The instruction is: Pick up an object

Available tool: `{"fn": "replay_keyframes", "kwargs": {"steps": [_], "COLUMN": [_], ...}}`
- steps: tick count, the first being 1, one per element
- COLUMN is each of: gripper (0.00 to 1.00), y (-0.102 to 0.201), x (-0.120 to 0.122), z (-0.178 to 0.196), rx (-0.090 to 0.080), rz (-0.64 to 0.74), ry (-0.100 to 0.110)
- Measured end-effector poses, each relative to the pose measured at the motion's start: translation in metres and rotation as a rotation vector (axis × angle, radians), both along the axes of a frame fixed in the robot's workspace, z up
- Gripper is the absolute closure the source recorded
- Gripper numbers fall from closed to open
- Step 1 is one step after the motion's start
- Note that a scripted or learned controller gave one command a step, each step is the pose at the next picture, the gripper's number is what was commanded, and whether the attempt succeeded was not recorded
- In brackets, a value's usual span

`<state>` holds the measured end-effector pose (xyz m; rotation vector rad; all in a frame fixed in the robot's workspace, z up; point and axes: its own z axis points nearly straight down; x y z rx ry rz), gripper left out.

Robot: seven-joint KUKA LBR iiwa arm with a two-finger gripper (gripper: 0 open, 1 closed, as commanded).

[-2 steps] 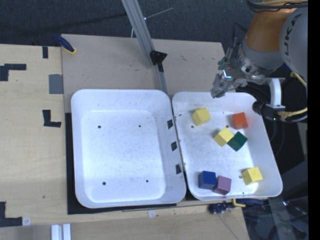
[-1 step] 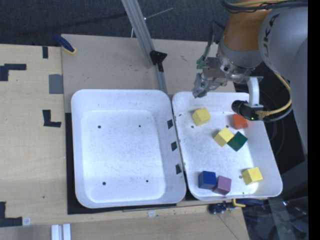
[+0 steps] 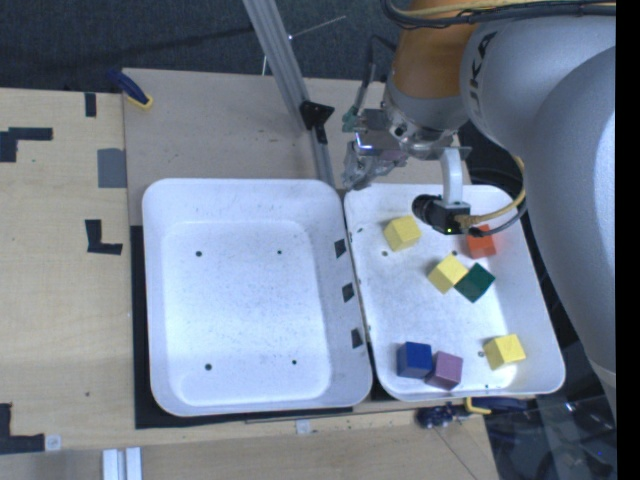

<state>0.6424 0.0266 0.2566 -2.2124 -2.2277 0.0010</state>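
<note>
The grey arm (image 3: 540, 88) w/ the orange band comes in from the right and hangs over the far edge of the right bin (image 3: 530, 363). The gripper (image 3: 362, 168) is near the far left corner of that bin, just by the wall between the 2 bins. It's small and dark here, so can't tell how it's set or if it has hold of a thing. No block shows in it.

The blocks all sit in the right bin. A yellow block (image 3: 402, 233) is near the far edge, closest to the gripper but apart from it. An orange block (image 3: 481, 243) sits by the far right side, just under a black part of the arm. In the middle, another yellow block (image 3: 448, 272) touches a green block (image 3: 475, 282). Near the front edge, a blue block (image 3: 414, 358) touches a purple block (image 3: 446, 369). A 3rd yellow block (image 3: 505, 350) sits by the front right corner, apart from those 2.

The left bin (image 3: 160, 268) is white w/ little dark dots on its floor. A silver pole (image 3: 285, 63) slants down to the far edge between the bins. The bench (image 3: 60, 298) is tan w/ bits of black tape.
</note>
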Motion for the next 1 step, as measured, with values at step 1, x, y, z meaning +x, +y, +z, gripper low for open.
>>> {"fn": "replay_keyframes", "kwargs": {"steps": [1], "gripper": [1.00], "y": [0.0562], "x": [-0.0006], "z": [-0.0042], "rx": [0.000], "rz": [0.000], "ry": [0.000]}}
